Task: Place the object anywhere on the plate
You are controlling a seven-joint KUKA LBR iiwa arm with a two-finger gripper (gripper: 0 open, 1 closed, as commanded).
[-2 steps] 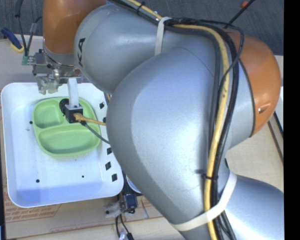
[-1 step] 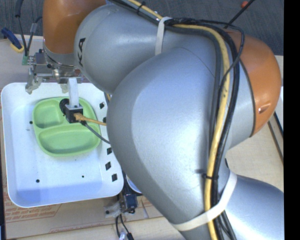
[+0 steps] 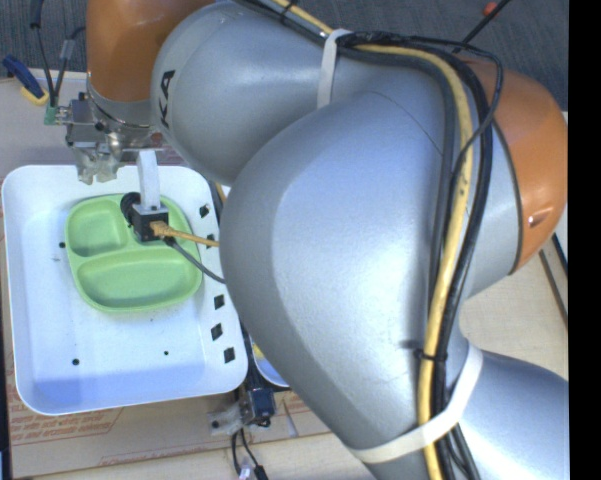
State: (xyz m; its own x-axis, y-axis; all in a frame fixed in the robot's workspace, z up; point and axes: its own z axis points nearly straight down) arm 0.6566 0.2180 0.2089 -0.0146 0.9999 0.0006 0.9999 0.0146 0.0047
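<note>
We had one fixed camera above the bench, looking down at a slant. The arm [image 3: 380,248] came in from the right and stood so near the lens that its grey bulk covered the centre and right of the frame. The left white bin [image 3: 40,348] lay in the lower left, seen whole enough to show its green plate [image 3: 120,268]. Bare bench [image 3: 65,423] showed along the bottom left edge.

Robot lab (cabled arm [image 3: 380,218], bins [image 3: 40,368])
</note>
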